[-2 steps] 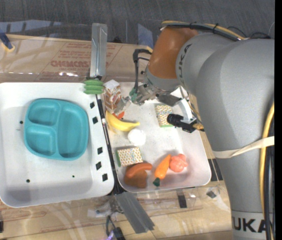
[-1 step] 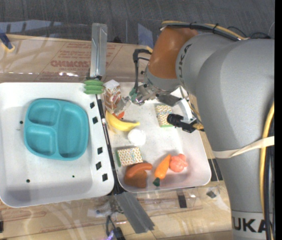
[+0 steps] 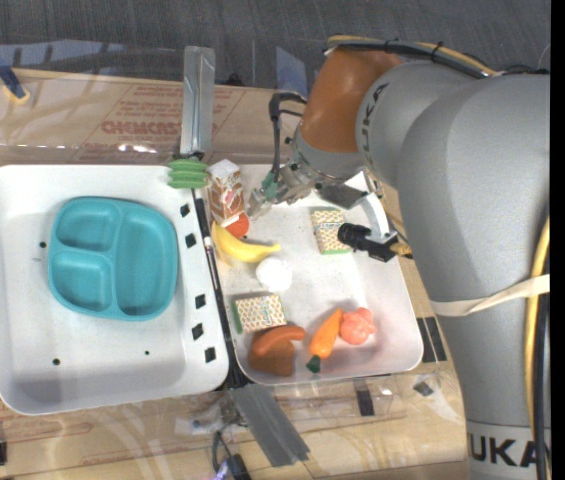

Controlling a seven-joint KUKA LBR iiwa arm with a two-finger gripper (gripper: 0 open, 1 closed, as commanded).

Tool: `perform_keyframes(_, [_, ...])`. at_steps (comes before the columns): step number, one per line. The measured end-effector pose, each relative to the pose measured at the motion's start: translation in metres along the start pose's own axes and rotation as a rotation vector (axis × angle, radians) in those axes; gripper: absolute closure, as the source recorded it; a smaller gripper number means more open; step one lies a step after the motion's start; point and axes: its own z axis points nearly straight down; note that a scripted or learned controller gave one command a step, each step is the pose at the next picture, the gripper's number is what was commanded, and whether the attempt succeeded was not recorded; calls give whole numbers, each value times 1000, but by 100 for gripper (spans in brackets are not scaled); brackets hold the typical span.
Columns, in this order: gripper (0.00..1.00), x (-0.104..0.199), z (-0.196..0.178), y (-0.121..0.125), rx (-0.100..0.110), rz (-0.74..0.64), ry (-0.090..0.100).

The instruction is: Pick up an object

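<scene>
Nearest in the right bin [image 3: 402, 353] lie a carrot [image 3: 325, 334], a brown sausage [image 3: 274, 347] and a patterned block [image 3: 259, 312]. Farther back, a banana [image 3: 241, 247]. At the far edge the gripper [image 3: 267, 194] hangs beside a small carton [image 3: 226, 189]; its grip I cannot tell.

Two white bins [image 3: 2, 268], one teal tray [image 3: 112, 258], one banana [image 3: 240, 247], one carrot [image 3: 324, 336], two patterned blocks [image 3: 259, 312], one white ball [image 3: 273, 275], one carton [image 3: 225, 190] at twelve o'clock.
</scene>
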Motion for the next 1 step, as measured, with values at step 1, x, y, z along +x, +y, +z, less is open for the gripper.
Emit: perform_keyframes(1, [0,0,0,0,0,0,0])
